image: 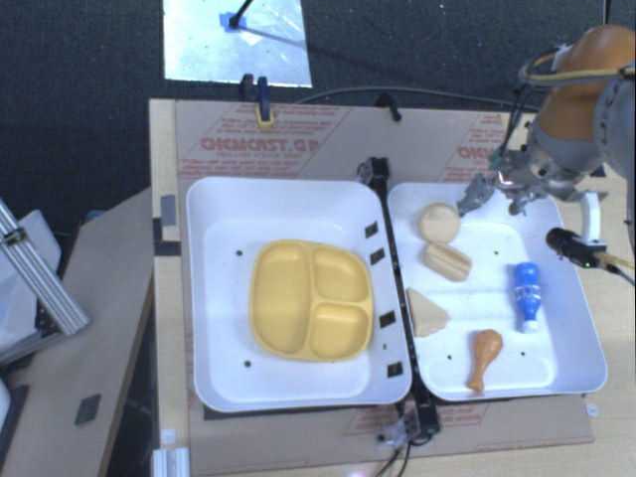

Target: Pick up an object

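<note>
end effector (494, 195) fingers spread, grasping nothing, above the right bin's (566, 366) far rim.

Red "CHEMCAST GP" print on the brown protective sheet (260, 145) behind the bins.

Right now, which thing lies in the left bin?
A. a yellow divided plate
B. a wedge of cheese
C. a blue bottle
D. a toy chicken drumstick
A: the yellow divided plate lies in the left bin, while the blue bottle, the drumstick and the pale wedge lie in the right bin.
</note>
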`<state>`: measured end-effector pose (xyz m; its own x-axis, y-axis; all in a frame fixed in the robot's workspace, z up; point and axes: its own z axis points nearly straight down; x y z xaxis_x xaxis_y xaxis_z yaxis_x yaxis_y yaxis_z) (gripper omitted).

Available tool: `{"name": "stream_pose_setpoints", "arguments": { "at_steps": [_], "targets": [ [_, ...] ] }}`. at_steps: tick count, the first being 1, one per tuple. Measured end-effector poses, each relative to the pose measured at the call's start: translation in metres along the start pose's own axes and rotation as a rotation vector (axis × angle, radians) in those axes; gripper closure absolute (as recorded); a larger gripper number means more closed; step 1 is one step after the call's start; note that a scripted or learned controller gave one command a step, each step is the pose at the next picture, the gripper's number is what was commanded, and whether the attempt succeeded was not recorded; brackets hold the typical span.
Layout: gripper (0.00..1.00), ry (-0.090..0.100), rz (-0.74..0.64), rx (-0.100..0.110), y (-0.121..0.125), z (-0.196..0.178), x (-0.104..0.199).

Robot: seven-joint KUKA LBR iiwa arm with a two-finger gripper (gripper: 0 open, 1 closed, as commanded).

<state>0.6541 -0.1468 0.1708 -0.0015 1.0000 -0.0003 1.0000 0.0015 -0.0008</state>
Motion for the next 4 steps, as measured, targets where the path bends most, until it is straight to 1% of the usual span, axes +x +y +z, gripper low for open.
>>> {"name": "stream_pose_setpoints", "arguments": {
  "at_steps": [1, 2, 3, 4],
  "targets": [
    [0.00, 0.000, -0.003, 0.000, 0.004, 0.042, 0.001],
    [0.00, 0.006, -0.005, 0.007, 0.006, 0.081, 0.002],
    [1.00, 0.008, -0.008, 0.007, 0.007, 0.067, 0.003],
    [1.00, 0.000, -0.004, -0.006, 0.005, 0.020, 0.009]
  ]
}}
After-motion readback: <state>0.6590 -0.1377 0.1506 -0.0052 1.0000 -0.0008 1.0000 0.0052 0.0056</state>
